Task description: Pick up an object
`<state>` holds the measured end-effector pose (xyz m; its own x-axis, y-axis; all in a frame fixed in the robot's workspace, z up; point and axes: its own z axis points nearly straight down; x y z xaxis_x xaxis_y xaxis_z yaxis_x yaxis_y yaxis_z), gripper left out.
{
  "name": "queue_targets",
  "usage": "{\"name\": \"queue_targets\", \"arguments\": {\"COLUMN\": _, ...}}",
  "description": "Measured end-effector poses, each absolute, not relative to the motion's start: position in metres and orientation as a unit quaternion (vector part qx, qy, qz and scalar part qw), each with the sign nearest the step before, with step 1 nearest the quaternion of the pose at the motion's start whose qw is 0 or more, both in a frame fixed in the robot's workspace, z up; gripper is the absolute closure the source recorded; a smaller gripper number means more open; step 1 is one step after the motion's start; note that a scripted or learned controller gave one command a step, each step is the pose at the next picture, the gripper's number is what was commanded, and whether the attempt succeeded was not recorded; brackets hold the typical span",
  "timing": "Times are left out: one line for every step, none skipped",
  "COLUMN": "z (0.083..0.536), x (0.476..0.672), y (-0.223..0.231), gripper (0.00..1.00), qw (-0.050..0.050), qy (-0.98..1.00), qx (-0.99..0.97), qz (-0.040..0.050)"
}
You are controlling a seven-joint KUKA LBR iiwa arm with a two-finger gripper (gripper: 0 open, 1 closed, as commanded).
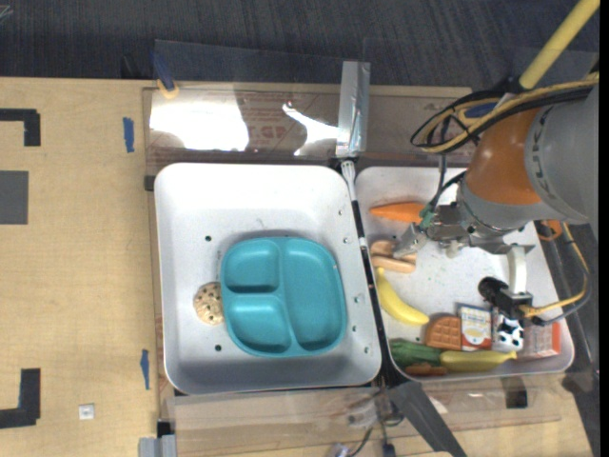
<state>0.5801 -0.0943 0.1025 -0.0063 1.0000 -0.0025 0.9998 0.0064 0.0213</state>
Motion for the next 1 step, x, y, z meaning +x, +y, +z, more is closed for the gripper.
{"name": "queue_targets", "arguments": {"z": 0.0918, "x": 0.6461, "y": -0.0986, "gripper": 0.00, "qw": 0.005, "qy": 0.760, "qx": 0.650, "qz": 0.0035}}
